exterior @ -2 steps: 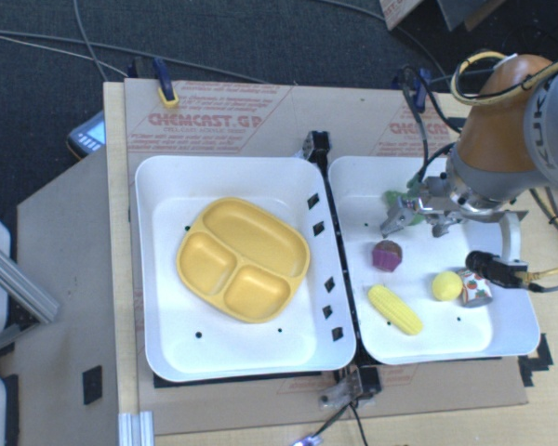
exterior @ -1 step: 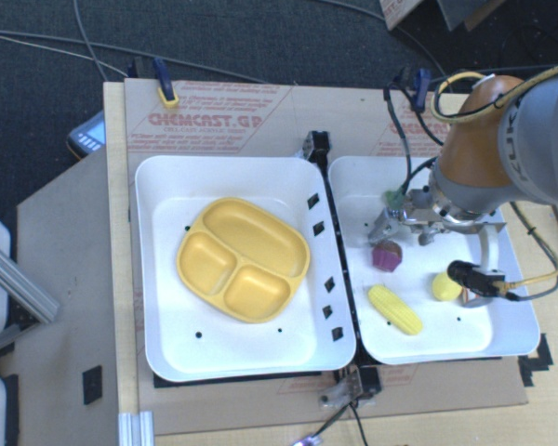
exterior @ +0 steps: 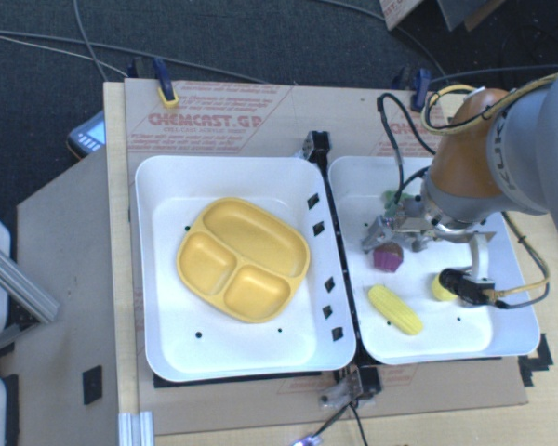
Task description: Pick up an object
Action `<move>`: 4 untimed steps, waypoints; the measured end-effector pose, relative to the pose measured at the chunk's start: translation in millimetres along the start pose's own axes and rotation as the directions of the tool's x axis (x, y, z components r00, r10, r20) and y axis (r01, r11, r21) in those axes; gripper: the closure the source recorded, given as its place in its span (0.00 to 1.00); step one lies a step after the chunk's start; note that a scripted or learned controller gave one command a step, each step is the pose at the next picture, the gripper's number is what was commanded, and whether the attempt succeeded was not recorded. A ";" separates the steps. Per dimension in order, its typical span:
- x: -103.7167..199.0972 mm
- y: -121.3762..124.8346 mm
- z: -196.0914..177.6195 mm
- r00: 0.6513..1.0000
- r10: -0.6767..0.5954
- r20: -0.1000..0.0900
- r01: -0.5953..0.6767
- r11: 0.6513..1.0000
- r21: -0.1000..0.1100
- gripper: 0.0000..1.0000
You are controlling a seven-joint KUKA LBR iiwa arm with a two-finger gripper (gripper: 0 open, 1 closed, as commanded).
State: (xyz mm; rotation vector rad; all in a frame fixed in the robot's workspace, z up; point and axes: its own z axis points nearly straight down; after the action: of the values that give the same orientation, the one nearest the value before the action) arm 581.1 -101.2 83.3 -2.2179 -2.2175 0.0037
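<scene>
My gripper (exterior: 391, 234) hangs low over the upper left part of the right bin (exterior: 511, 342), at the end of the grey arm with its orange band (exterior: 465, 161). Just below the gripper, a small purple object (exterior: 387, 259) lies on the bin floor, touching or nearly touching it. A yellow corn cob (exterior: 395, 308) rests nearer the front of the same bin. A small yellow object (exterior: 442, 287) sits to the right, partly covered by a black cable end. A bit of green (exterior: 391, 197) peeks out behind the gripper.
The left bin (exterior: 158, 333) holds a yellow divided plate (exterior: 243, 258). A black divider with clips (exterior: 330, 249) runs between the bins. Cables loop around the arm at the right. Cardboard lies under both bins.
</scene>
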 end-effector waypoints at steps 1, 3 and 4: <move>-0.1 1.3 -12.9 1.000 0.001 0.000 -0.001 1.000 -0.005 1.00; -1.0 -5.0 -114.9 1.000 -0.001 0.003 0.001 1.000 -0.012 1.00; 3.1 0.4 -160.4 1.000 -0.002 0.003 0.002 1.000 -0.012 1.00</move>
State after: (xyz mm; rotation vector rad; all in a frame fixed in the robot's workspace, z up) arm 582.4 -98.4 243.8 -2.2233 -2.2274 -0.0068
